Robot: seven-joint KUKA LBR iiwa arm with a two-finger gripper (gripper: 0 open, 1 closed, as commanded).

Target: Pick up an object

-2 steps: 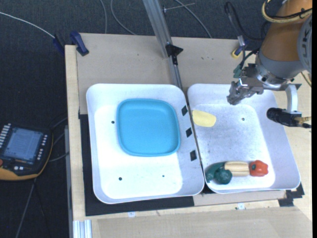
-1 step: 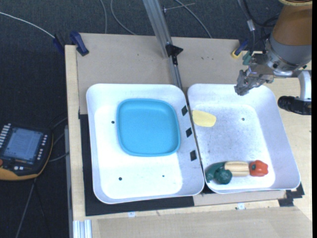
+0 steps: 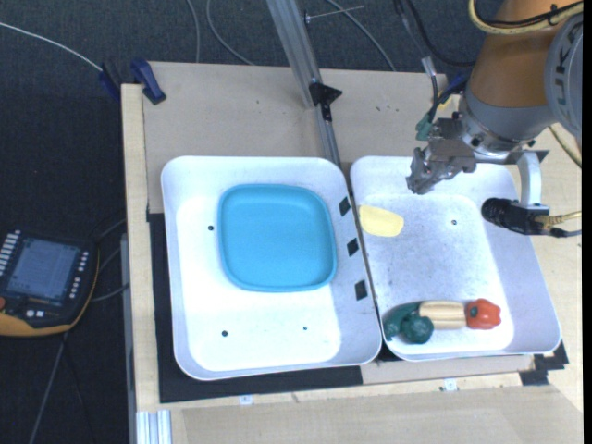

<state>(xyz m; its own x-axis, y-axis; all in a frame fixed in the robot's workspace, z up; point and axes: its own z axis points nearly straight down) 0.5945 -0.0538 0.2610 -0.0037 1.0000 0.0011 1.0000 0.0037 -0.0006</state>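
Camera view, from above at a slant: two shallow white bins sit side by side on the desk (image 3: pixel 231 109). The left bin (image 3: pixel 185 266) contains a blue square plate (image 3: pixel 277 237), lying flat near the bin's middle. The right bin (image 3: pixel 518 276) contains four loose objects. A pale yellow piece (image 3: pixel 381 221) lies near the bin's upper left corner, close to the divide between the bins. Along the bin's lower edge three items sit in a row, touching or nearly touching: a dark green item (image 3: pixel 409 326) at the left, a tan cylindrical item (image 3: pixel 442 314) in the middle, a red item (image 3: pixel 482 314) at the right.

The grey arm with its orange band (image 3: pixel 518 35) enters from the upper right of the frame. The gripper (image 3: pixel 422 181) hangs over the upper part of the right bin, near its back rim. Whether its fingers are spread or pressed together cannot be told from this angle; nothing is seen between them.

Relative to the gripper, the pale yellow piece lies near, down and to the left in the frame, and apart from it. The row of three items lies well apart, toward the bottom of the frame. A black fitting (image 3: pixel 507 213) with a cable sits at the right bin's right side.
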